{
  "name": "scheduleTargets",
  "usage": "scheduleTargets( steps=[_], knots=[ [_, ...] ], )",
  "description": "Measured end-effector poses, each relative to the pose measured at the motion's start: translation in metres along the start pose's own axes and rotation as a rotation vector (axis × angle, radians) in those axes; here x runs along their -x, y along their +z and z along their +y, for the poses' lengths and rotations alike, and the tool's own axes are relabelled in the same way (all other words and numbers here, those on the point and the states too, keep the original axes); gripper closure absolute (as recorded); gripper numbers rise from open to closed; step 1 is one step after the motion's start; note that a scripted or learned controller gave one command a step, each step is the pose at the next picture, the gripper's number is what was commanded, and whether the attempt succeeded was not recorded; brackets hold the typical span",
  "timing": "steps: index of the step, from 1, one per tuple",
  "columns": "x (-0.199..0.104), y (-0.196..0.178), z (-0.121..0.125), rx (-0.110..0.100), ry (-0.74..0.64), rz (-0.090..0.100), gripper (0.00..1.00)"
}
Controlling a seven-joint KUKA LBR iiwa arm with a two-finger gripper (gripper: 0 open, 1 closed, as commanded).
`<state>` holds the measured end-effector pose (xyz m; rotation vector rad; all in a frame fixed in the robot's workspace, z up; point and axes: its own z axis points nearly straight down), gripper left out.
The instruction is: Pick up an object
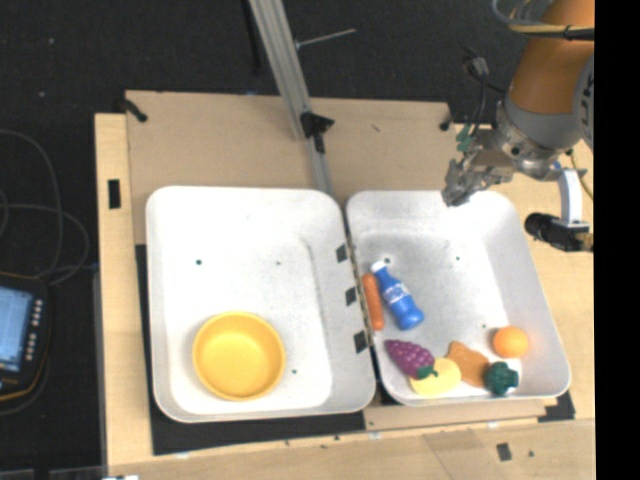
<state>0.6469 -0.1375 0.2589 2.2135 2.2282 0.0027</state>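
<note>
Blue bottle (397, 298) mid rt bin | pincer (456, 194) at far rim, apart

No legible txt anywhere — the blue bottle (397, 300) in the right bin (500, 230) had a white band that was too small to read, and the lit screen (17, 330) at the left edge was just blur.
</note>
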Motion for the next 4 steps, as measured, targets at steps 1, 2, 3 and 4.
scheduleTargets(
  steps=[1, 2, 3, 4],
  knots=[
    [-0.052, -0.008, -0.001, 0.000, 0.000, 0.001, 1.00],
    [-0.101, -0.010, -0.010, -0.001, 0.000, 0.001, 1.00],
    [-0.152, -0.007, -0.002, 0.000, 0.000, 0.000, 1.00],
    [-0.195, 0.000, -0.013, -0.002, 0.000, 0.000, 1.00]
  ],
)
